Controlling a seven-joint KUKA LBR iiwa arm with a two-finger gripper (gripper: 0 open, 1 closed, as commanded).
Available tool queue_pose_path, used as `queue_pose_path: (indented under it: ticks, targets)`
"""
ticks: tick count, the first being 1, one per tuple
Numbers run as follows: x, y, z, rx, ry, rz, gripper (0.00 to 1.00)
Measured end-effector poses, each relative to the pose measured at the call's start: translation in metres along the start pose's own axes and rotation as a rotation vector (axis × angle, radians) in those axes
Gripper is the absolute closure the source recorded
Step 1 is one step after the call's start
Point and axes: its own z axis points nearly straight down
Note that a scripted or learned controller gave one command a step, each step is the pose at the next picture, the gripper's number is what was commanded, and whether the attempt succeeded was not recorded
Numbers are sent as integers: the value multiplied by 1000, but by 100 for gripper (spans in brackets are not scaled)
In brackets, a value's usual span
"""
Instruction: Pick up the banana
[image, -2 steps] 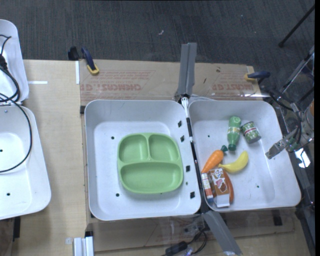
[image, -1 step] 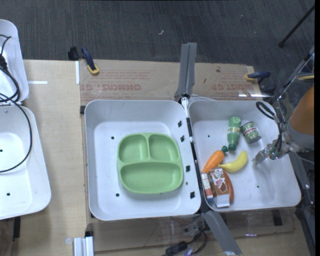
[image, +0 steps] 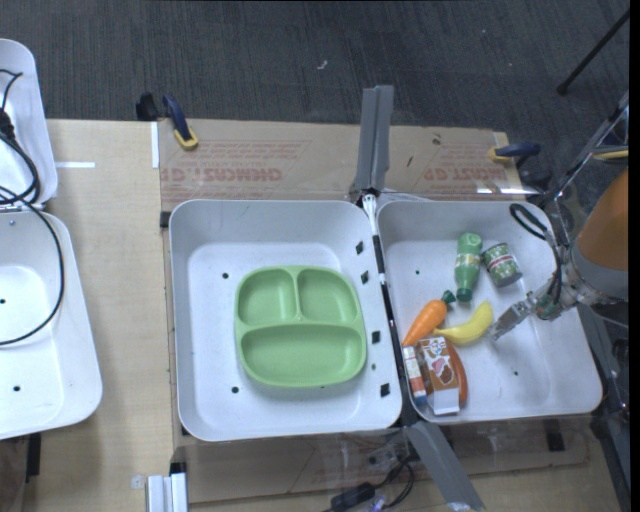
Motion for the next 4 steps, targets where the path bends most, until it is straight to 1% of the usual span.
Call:
queue_pose_path:
  ticks: [1,2,3,4]
  targets:
    - [25,35,-1,-1,-6,-337,0]
    - [25,35,-10,-3,-8,-333,100]
    - [25,35,-10,-3,-7,-334,0]
    - [56,85,0,-1,-6,-581,0]
